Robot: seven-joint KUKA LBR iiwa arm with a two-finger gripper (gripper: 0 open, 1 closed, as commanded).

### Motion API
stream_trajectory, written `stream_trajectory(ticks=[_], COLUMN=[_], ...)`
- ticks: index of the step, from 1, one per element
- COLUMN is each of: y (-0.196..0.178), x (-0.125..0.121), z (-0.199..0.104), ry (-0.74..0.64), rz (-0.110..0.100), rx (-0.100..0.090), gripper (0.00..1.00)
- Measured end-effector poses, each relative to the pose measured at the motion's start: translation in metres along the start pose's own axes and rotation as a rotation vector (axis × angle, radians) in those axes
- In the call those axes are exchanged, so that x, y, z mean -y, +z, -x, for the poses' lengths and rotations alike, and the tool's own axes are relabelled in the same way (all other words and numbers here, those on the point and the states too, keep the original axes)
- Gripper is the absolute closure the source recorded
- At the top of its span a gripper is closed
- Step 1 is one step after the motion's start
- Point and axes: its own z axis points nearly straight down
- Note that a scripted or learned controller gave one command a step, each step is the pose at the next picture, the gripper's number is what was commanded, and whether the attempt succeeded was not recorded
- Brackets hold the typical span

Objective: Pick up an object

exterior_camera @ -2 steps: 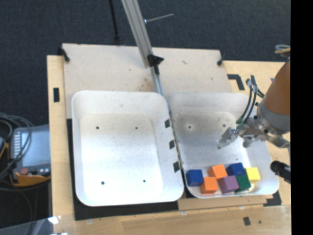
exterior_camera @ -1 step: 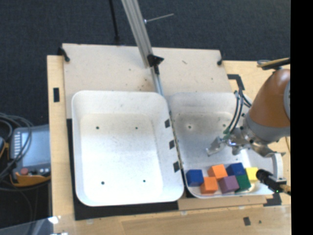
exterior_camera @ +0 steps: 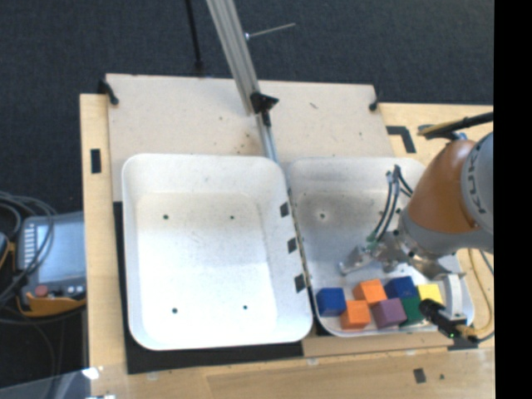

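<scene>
Here, the grey arm (exterior_camera: 449, 198) with its orange band is seen reaching into the right bin (exterior_camera: 332, 181). Its claw (exterior_camera: 359, 262) is seen low over the bin floor; whether it is open or closed cannot be told. Just below it, coloured blocks are clustered: a blue block (exterior_camera: 331, 301), orange blocks (exterior_camera: 371, 290), a purple block (exterior_camera: 387, 312).

The arm (exterior_camera: 453, 198) hides part of the right bin (exterior_camera: 332, 181); the tool (exterior_camera: 359, 263) is too blurred to read.
</scene>
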Motion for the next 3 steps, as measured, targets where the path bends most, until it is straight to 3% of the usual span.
stream_trajectory(ticks=[1, 3], y=[-0.013, -0.110], x=[-0.002, -0.007], z=[0.001, -0.006], ry=[0.008, -0.006], rz=[0.007, 0.005], rx=[0.000, -0.001], gripper=[1.00, 1.00])
